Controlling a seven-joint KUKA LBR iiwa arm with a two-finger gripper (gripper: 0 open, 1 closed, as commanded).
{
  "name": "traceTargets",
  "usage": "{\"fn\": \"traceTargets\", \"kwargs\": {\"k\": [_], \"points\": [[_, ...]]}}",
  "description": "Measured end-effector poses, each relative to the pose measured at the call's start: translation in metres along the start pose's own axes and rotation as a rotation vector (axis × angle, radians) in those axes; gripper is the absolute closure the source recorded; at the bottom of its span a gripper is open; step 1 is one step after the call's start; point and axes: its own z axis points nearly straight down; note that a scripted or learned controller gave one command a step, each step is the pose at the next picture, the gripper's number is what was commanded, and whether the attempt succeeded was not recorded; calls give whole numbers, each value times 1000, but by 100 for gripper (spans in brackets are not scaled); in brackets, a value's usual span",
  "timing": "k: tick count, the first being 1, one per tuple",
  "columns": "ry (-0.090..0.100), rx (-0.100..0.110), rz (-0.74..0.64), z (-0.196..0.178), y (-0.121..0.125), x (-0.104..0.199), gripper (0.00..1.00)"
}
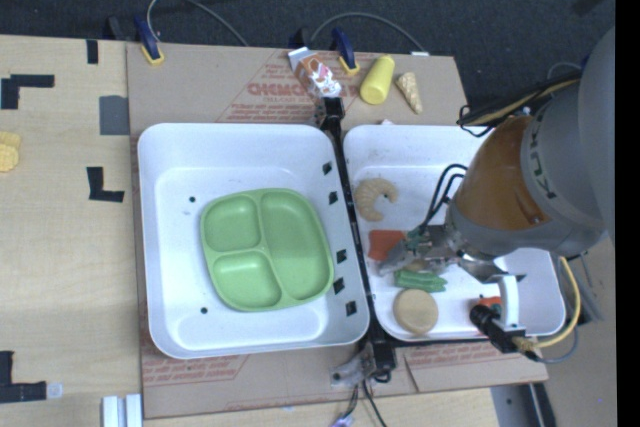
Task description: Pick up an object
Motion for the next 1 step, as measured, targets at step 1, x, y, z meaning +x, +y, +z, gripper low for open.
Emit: {"fn": "traceTargets", "kwargs": {"k": [1], "points": [[5,9,0,1,8,-3,0]]}}
